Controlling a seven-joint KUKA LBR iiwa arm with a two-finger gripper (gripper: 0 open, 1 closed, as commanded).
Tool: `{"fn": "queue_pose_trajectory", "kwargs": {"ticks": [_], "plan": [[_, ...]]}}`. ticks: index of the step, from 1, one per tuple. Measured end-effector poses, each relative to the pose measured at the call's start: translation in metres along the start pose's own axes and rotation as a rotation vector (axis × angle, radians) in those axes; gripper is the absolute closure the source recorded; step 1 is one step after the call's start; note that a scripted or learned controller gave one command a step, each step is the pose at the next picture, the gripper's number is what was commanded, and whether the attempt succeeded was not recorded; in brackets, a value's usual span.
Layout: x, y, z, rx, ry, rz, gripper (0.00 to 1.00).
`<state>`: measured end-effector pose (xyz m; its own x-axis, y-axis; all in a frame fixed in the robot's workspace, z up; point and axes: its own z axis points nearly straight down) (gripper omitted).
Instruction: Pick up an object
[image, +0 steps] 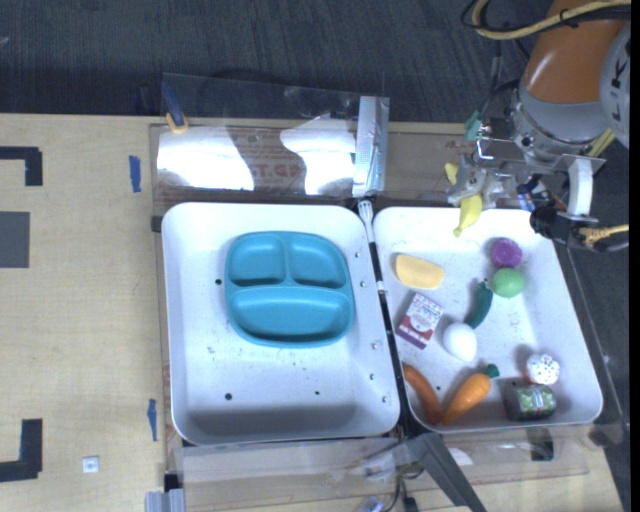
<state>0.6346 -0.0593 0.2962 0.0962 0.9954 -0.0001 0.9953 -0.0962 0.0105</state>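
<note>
FYI gripper (478, 192) looked clamped on banana (467, 213): light, stiff, slick imo; you needed mid-body grip.

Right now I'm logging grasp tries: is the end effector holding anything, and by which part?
The end effector appears to hold a small yellow banana by its upper end; the banana hangs over the right bin.

A pale wooden bench (80, 330) with black markings meets dark grey carpet (250, 40) beyond its far edge.
</note>
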Motion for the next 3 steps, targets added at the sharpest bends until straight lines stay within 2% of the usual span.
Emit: {"fn": "queue_pose_trajectory", "kwargs": {"ticks": [1,2,3], "plan": [[0.0,0.012,-0.036,0.005,-0.001,-0.134,1.0],[0.004,0.025,-0.025,0.007,0.0,-0.265,1.0],[0.019,-0.036,0.06,0.017,0.002,-0.255,1.0]]}}
